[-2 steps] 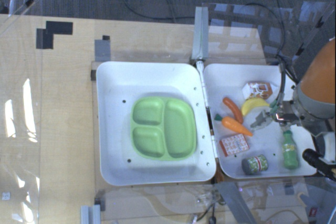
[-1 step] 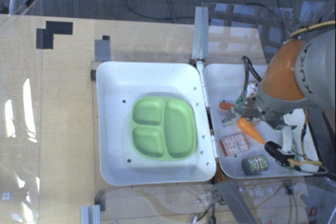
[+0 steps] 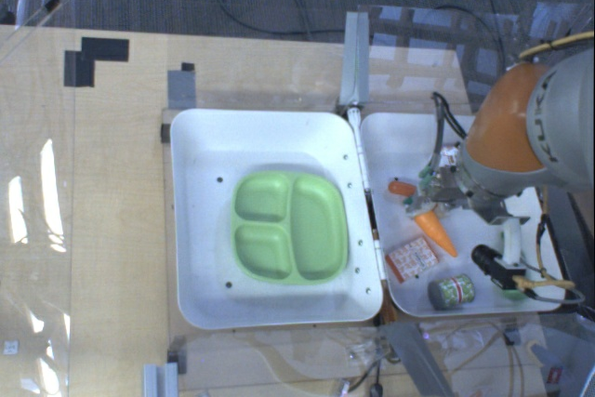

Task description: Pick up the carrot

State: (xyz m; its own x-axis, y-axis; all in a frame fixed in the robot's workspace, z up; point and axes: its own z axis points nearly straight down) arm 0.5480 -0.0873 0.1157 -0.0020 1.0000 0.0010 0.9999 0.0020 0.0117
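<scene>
An orange carrot (image 3: 437, 232) lies in the right bin (image 3: 395, 139), near its middle, pointing toward the front right. My gripper (image 3: 435, 198) hangs just above the carrot's thick upper end, under the grey and orange wrist. The wrist hides much of the gripper, and nothing is visibly lifted off the bin floor.
A small orange-red item (image 3: 402, 189) lies left of the gripper. A red and white packet (image 3: 412, 258) and a green can (image 3: 452, 292) lie near the right bin's front. The left bin (image 3: 200, 200) holds a green divided plate (image 3: 288, 226). A divider wall (image 3: 365, 200) separates the bins.
</scene>
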